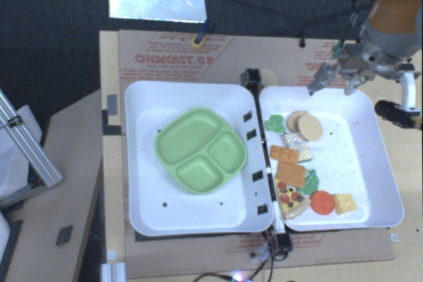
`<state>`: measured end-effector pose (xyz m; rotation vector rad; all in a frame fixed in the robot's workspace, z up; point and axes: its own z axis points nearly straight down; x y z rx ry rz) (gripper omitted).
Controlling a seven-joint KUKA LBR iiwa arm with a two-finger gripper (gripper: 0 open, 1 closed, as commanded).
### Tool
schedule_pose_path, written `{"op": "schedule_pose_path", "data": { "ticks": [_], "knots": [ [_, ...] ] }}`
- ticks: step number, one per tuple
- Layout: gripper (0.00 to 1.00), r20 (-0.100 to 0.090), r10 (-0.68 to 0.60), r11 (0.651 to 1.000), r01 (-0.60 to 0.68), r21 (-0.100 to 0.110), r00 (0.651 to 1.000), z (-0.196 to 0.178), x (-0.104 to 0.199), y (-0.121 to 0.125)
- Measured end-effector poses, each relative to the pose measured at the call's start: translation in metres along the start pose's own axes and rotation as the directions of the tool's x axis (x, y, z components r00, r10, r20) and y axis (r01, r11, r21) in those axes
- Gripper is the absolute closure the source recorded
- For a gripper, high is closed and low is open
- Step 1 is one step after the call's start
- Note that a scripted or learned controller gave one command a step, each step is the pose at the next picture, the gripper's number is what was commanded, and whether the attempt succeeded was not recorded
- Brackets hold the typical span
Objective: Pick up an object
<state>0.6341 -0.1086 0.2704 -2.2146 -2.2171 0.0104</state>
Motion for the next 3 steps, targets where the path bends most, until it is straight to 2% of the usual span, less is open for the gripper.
{"op": "schedule_pose_path", "data": {
  "ticks": [1, 2, 3],
  "knots": [
    [0.0, 0.001, -0.002, 1.0, 0.002, -0.012, 1.0, -0.007, 0.0, 0.002],
    [0.0, 0.001, 0.0, 1.0, 0.0, -0.01, 1.0, 0.049, -0.005, -0.004],
    [0.0, 0.001, -0.001, 1.0, 0.001, -0.01, 1.0, 0.102, -0.005, 0.007]
  ]
}}
